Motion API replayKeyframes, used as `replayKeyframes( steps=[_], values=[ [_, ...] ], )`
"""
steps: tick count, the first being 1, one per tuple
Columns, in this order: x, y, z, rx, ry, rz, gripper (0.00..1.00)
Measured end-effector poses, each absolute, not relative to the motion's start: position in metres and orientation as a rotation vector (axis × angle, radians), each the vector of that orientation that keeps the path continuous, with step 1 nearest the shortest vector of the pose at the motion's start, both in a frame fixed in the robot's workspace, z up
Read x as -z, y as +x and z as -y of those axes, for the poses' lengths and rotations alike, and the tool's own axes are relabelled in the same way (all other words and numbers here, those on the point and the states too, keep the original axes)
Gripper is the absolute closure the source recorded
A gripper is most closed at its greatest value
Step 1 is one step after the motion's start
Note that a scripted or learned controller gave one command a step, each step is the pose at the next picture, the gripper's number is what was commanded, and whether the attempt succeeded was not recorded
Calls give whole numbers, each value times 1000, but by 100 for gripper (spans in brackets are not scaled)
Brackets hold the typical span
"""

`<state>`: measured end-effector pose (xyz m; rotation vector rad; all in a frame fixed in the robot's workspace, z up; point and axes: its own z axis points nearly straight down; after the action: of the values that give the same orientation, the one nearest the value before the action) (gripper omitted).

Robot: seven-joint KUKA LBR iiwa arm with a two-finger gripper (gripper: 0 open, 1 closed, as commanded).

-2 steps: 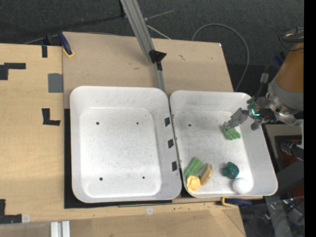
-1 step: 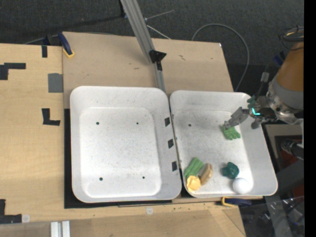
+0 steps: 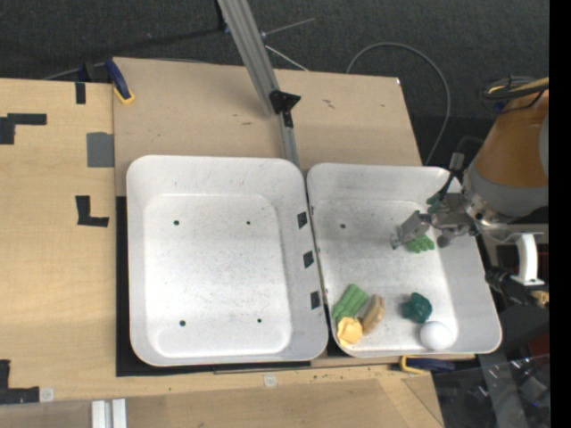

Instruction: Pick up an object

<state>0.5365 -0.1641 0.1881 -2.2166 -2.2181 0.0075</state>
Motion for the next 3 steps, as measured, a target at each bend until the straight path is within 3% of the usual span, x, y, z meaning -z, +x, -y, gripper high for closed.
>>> replayKeyframes(
  steps=[2,3],
  values=[
    [-88,527,167,-2,-2221,2223,0],
    [-99,527,166,-1,-2219,2222,100]
  ],
)
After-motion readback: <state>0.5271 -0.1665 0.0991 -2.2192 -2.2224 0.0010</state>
